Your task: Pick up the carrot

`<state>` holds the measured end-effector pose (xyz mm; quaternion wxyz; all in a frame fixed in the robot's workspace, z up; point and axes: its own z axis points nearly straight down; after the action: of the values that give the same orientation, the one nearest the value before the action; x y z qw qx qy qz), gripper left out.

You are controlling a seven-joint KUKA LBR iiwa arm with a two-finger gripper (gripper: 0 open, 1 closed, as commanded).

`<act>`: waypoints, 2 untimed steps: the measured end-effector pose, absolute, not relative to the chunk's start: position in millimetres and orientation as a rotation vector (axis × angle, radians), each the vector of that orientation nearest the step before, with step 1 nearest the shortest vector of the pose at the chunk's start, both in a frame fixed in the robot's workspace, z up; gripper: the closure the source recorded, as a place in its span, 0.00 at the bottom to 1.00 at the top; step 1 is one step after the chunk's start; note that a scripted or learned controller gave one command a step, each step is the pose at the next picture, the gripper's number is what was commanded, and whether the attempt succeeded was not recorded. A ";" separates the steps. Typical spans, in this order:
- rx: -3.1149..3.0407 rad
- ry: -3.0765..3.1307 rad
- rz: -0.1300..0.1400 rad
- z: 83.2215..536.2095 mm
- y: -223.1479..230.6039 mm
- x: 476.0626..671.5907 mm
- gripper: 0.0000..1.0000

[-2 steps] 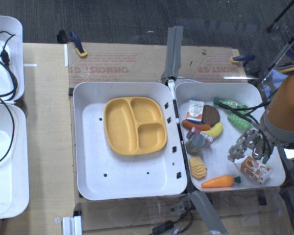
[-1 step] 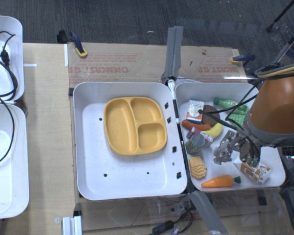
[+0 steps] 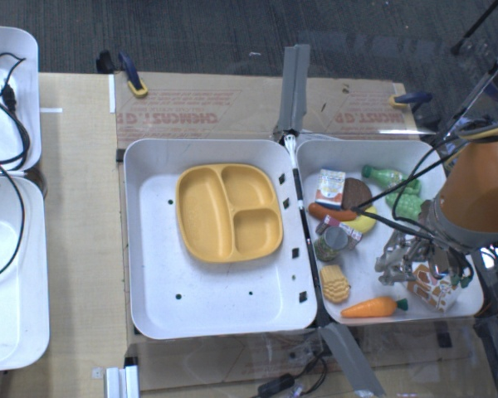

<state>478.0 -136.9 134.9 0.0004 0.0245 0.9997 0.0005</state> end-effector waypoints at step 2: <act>0.084 3.137 0.004 144.0 -136.5 479.4 0.00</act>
<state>479.4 -136.5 144.0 0.0019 0.0266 0.9996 0.0012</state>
